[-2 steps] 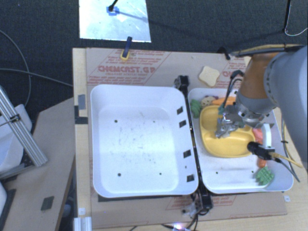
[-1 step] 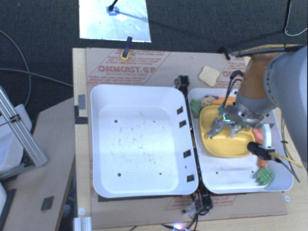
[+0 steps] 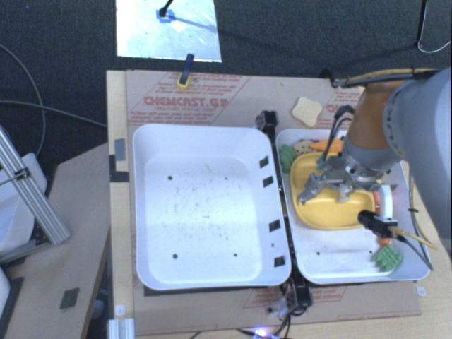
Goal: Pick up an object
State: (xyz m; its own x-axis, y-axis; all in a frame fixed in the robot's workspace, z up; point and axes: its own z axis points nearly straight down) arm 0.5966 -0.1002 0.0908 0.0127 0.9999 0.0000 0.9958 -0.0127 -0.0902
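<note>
End effector (image 3: 324, 187) over yellow bowl (image 3: 332, 207) in right bin (image 3: 332, 263); fingers spread, released; green toy (image 3: 387, 258) beyond, lower right.

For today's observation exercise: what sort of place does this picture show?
Probably a robotics lab test bench: a robot arm reaches over two white bins, with toy objects like a yellow dish for picking.

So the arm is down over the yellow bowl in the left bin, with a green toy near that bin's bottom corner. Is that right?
Not quite. The camera view shows the gripper over the yellow bowl in the right bin, not the left bin. The green toy does lie near that bin's bottom corner.
</note>
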